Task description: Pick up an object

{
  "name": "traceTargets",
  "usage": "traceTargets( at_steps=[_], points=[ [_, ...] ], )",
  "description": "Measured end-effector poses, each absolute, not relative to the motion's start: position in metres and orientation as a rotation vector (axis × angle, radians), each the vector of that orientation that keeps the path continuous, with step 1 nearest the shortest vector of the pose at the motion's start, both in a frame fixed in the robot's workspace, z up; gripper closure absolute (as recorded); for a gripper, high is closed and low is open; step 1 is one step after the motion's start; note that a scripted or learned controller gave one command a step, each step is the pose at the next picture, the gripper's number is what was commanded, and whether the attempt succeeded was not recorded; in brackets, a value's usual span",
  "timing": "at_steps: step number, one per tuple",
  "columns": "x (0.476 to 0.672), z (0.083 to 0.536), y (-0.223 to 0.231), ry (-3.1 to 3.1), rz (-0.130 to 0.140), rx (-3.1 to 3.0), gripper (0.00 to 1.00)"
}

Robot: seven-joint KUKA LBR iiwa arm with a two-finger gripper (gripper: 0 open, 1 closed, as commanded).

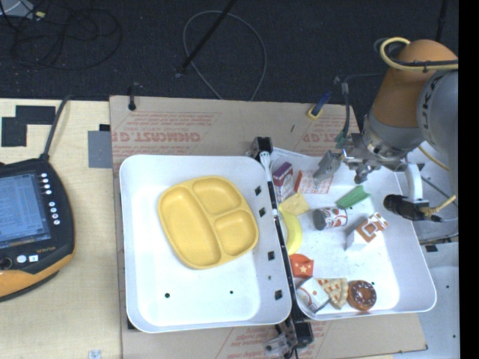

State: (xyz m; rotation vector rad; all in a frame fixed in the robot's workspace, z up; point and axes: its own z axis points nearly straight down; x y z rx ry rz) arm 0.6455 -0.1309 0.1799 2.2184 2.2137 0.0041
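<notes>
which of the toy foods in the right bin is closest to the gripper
The green flat bar-shaped toy, lying just below the gripper. The yellow banana, pizza slice and chocolate donut lie farther toward the bin's near edge.

Toys are crowding the left and bottom of the right bin (419,294), leaving open room along its right side, while the yellow plate (207,221) is filling much of the left bin (142,275).

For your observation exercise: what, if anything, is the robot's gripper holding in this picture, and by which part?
Nothing is held. The gripper hangs open above the far part of the right bin, with no object between its fingers; the green piece lies apart, just below it.
</notes>
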Motion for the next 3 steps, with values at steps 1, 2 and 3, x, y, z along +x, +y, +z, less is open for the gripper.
traceTargets(
  at_steps=[1,2,3],
  points=[
    [0.618,0.083,-0.096,2.226,-0.004,2.226,0.00],
    [0.645,0.088,-0.122,2.221,0.000,2.221,0.00],
    [0.644,0.088,-0.139,2.222,-0.001,2.222,0.00]
  ],
)
